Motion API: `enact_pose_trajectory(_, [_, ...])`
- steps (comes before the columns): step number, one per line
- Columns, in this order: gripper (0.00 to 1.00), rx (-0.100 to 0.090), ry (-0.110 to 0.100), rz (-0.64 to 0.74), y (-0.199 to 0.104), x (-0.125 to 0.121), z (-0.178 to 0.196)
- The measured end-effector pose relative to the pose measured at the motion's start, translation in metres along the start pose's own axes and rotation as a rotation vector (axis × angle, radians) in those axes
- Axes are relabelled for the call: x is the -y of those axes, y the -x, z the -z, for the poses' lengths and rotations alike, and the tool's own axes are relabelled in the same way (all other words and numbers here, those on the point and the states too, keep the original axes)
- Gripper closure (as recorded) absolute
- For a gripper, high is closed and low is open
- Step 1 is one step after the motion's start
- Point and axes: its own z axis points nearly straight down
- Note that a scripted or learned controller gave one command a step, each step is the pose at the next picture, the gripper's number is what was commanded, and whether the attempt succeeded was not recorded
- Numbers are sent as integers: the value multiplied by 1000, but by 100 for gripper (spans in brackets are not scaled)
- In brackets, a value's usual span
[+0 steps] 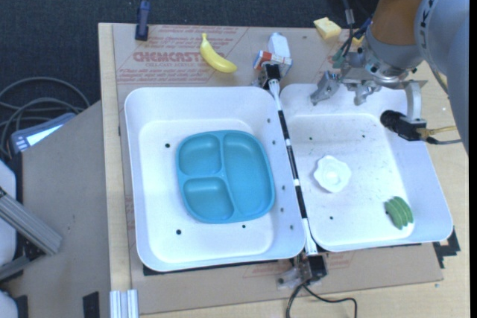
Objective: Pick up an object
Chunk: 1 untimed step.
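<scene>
In the right bin (pixel 417 160) lie a white fried-egg toy (pixel 331 173) near the middle and a green pickle-like piece (pixel 399 212) at the front right. A blue divided plate (pixel 223 176) rests in the left bin (pixel 149 123). My gripper (pixel 343 90) hangs over the far edge of the right bin, well behind the egg toy. It is open, its two fingers spread with nothing between them. The grey arm with its orange band reaches in from the upper right.
On the bench behind the bins lie a yellow banana (pixel 216 56), a small white carton (pixel 276 52), a pale yellow block (pixel 326 27) and a dark blue piece (pixel 141 18). A black fitting with a cable (pixel 399 124) sticks out over the right bin's far right.
</scene>
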Motion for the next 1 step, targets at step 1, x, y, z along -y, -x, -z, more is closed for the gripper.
enact_pose_trajectory(1, [0,0,-3,-2,22,18,6])
